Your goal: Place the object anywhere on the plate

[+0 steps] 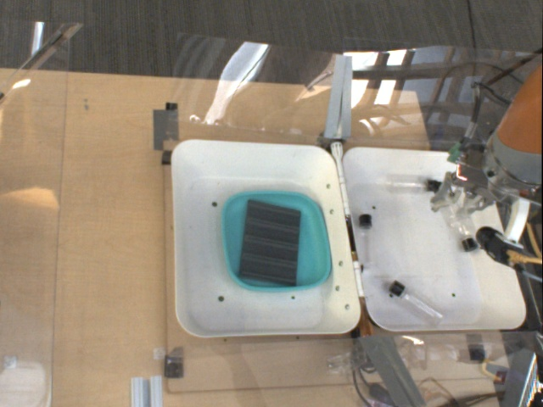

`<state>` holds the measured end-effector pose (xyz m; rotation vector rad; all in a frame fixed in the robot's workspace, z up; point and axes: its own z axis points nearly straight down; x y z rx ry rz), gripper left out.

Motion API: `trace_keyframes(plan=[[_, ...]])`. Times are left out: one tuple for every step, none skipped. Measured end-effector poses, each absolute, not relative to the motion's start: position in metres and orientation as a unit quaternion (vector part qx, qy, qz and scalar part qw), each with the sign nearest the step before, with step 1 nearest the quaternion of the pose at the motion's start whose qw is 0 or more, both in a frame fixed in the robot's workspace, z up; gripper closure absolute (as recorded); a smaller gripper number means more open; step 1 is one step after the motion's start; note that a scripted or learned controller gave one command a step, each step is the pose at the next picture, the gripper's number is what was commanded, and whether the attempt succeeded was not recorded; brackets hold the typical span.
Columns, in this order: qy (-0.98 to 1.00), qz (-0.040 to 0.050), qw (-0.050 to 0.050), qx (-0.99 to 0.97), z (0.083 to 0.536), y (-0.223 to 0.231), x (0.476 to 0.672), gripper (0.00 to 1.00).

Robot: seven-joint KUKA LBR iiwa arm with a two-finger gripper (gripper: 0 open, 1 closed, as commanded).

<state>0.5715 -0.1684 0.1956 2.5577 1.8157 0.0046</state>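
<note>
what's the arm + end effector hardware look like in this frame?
Orange band on the arm at the right edge. Below it the end effector is a cluster of silvery metal and clear plastic parts with small black fittings. A thin dark cable runs above it.

A light wood bench [93,227] is seen from above at a slant. Two shallow white bins are set on it side by side, rims touching: left bin [197,253], right bin [416,227]. A grey bracket [164,128] is fixed at the left bin's far-left corner, another small bracket [173,364] near its front-left corner.
</note>
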Motion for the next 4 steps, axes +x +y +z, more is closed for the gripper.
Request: trace_keyframes(plan=[[0.604,0.0016,0.001,0.797,0.183,-0.088,0.571,1.0],[0.625,0.0015,0.0,0.781,0.185,-0.01,0.55,1.0],[0.637,0.0023,0.001,0.771,0.185,0.066,0.578,1.0],[0.637,0.0023,0.001,0.771,0.185,0.066,0.578,0.0]])
